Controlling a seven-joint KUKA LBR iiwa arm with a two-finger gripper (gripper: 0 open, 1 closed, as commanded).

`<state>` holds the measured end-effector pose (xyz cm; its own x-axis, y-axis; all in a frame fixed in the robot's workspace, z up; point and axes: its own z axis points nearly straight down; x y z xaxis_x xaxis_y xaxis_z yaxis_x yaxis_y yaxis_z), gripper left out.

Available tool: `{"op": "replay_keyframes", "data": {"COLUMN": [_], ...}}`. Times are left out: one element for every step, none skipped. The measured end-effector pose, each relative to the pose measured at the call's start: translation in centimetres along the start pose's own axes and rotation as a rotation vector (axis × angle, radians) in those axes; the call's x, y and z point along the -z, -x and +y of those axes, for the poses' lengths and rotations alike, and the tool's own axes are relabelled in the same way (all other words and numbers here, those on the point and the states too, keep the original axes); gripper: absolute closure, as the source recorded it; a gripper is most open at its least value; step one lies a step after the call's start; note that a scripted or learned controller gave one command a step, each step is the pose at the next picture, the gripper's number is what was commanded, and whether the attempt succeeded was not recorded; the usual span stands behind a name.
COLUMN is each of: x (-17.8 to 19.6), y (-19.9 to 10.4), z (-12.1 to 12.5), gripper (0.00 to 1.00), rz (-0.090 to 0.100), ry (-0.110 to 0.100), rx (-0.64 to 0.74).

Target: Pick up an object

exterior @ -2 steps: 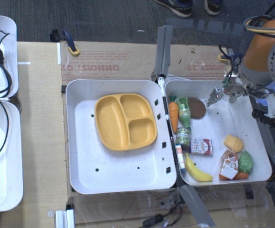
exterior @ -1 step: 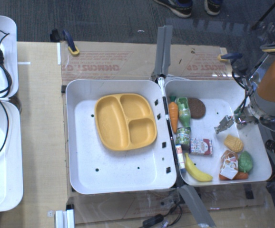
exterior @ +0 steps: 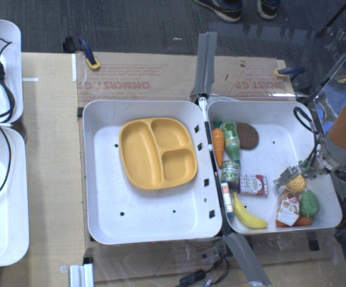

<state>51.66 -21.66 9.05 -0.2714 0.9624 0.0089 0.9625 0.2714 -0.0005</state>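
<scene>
Claw (exterior: 293,176) low in the right bin (exterior: 269,117), near its right wall; cannot tell how it is set. Yellow round item (exterior: 297,185) just beside and below it, touching or nearly so. Green lump (exterior: 309,202) and a red-and-white packet (exterior: 287,210) next below. Small red carton (exterior: 254,185) to the left, banana (exterior: 247,214) near the front wall, carrot (exterior: 218,146) and green bottle (exterior: 230,141) along the divider. Left bin (exterior: 101,178) holds a yellow divided plate (exterior: 158,152).
</scene>
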Motion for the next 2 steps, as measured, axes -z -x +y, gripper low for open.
{"op": "replay_keyframes", "data": {"x": [0.8, 11.5], "y": [0.3, -5.3], "z": [-0.1, 7.4], "gripper": [1.00, 1.00], "rz": [-0.005, -0.009], "ry": [-0.001, -0.001], "rx": [-0.006, 0.032]}}
